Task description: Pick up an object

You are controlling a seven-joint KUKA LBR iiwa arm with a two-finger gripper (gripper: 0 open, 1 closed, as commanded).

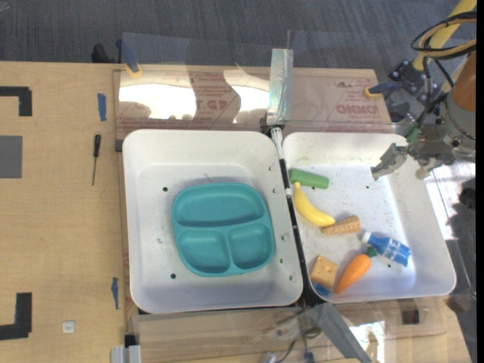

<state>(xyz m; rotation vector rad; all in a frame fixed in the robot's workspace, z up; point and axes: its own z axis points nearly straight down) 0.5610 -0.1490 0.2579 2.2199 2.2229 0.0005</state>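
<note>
The right bin (pixel 423 278) holds several toy items: a green cucumber (pixel 308 178), a yellow banana (pixel 311 209), a tan cone-shaped piece (pixel 340 225), a blue and white bottle (pixel 387 248), an orange carrot (pixel 353 272) and a tan cube (pixel 324 269). My gripper (pixel 398 173) hangs over the bin's far right part, above and to the right of the items. It is open, its fingers (pixel 381 164) spread with nothing between them.
The left bin (pixel 144 165) holds a teal divided plate (pixel 221 228). A ridge between the two bins (pixel 287 203) runs close to the cucumber and banana. A screwdriver (pixel 95 157) lies on the wooden bench at the left.
</note>
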